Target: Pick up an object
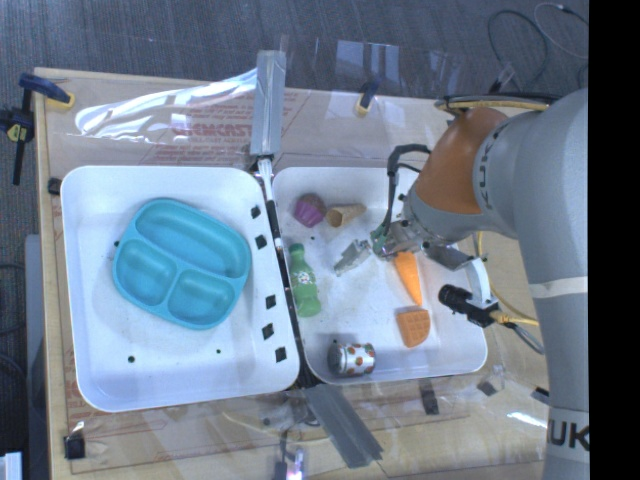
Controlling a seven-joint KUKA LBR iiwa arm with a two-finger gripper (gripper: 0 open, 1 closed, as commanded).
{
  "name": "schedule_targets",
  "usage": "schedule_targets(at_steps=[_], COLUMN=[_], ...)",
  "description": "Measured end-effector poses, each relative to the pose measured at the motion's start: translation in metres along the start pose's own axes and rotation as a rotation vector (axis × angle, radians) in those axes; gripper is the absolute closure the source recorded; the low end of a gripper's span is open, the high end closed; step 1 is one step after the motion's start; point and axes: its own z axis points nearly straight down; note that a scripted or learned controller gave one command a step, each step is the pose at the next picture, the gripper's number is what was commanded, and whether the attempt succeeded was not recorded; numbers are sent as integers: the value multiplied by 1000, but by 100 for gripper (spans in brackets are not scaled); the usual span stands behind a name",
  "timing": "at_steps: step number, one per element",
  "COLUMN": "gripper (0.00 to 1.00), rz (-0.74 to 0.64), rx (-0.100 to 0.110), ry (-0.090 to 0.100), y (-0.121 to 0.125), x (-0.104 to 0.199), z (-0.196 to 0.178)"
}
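Note:
The right bin (470,353) holds several things. A purple lump (309,209) and a tan cone (346,213) lie at its back. A green bottle (303,281) lies along its left wall, and a silver can (352,358) rests at the front. An orange carrot (408,277) and an orange wedge (413,326) lie right of centre. My gripper (384,241) is low in this bin, right at the carrot's upper end. A small grey piece (351,257) sits just left of it. Nothing visibly hangs from the gripper.
The left bin (90,368) holds a blue divided plate (183,262). A divider with black clips (270,268) separates the two bins. Clear plastic wrap (170,108) lies on the bench behind the left bin. The arm (520,178) covers the right bin's right side.

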Motion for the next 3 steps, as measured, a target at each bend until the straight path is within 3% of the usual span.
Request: schedule_targets(at_steps=[1, 2, 3], gripper=[0, 0, 100], rz=[-77, -57, -61], rx=[-3, 0, 1], ry=[-2, 0, 0], y=[11, -8, -8], x=[-5, 2, 2], z=[-118, 0, -10])
